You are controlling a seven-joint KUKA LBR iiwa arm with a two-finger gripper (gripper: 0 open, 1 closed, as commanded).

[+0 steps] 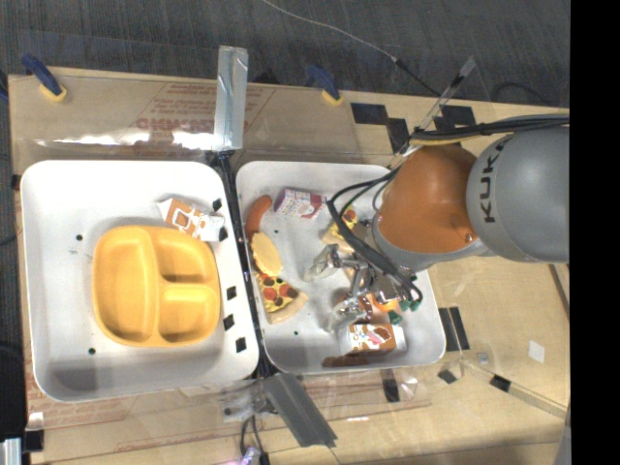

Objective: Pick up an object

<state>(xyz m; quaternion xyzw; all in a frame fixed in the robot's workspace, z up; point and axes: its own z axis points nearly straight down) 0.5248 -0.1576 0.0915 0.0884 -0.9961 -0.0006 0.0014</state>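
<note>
My gripper [349,281] is low in the right bin [291,352], under the arm's orange band [426,206]. Just beside and below it lies an orange and white carton [373,335]. To its left lie a pizza slice [279,296], a tan bun [265,254] and a red sausage [257,213]. A purple packet [298,201] lies at the bin's far side, and a yellow piece [335,229] peeks out by the wrist cables. The wrist hides part of the bin floor.
The left bin [58,356] holds a yellow divided tray [155,284] and a small orange and white carton [189,219] by its far right corner. A dark divider [240,269] runs between the bins. A brown strip [339,361] lies along the right bin's near wall.
</note>
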